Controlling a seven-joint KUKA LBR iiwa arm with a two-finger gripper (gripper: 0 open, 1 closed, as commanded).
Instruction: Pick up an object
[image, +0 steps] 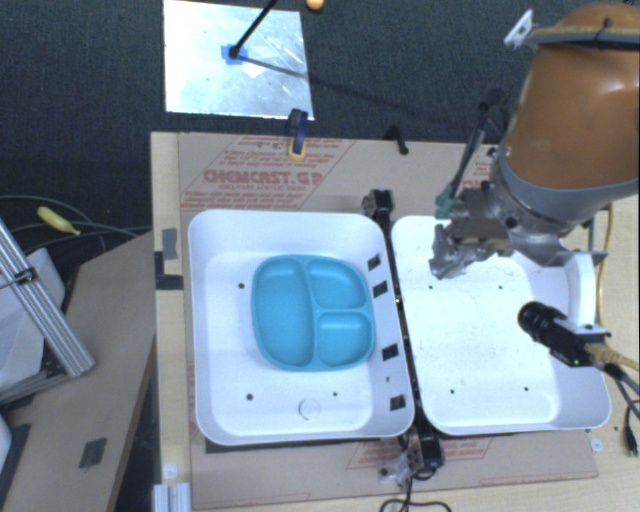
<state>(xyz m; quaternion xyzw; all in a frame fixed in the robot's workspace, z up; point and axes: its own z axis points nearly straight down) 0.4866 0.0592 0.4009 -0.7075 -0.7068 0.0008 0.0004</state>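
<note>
A light blue divided plate (308, 311) lies flat in the middle of the left white bin (220, 340). A small pale round thing (308, 407) sits near that bin's front wall. My gripper (447, 260) hangs over the far left corner of the right white bin (500, 400), close to the divider between the bins. It is to the right of the plate and apart from it. The large orange and grey arm above it hides the bin's far right part.
Both bins rest on a cardboard sheet (270, 175). A shiny foil sheet (238, 60) lies beyond the cardboard at the back. A metal frame (35, 310) stands at the left edge. Black clips (382, 290) line the divider between the bins.
</note>
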